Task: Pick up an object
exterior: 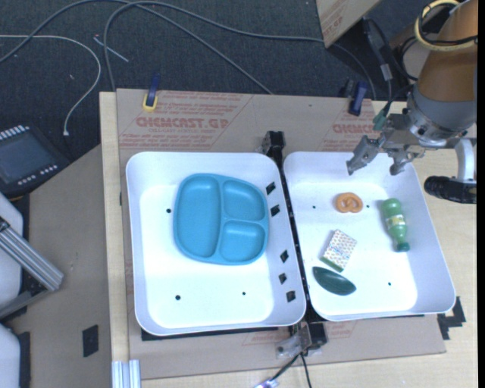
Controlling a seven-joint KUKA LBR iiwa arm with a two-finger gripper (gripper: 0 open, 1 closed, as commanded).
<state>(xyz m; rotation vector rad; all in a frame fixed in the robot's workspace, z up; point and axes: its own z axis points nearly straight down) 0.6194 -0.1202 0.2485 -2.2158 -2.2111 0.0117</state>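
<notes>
My gripper [377, 161] hangs open over the back edge of the right bin [432, 280], its two fingers spread with nothing between them. Below it in that bin lie an orange pretzel-shaped piece [348, 202], a green bottle [394, 222] on its side, a small checkered packet [339, 249] and a dark green oval object [334, 282]. The pretzel is the nearest, a little in front of the left finger and apart from it.
The left bin [151, 280] holds a blue divided plate [221, 219]. A black clip strip [279, 227] runs between the bins. Cables and a cardboard box [345, 17] lie behind the bench; a blue clamp [358, 97] sits on the back edge.
</notes>
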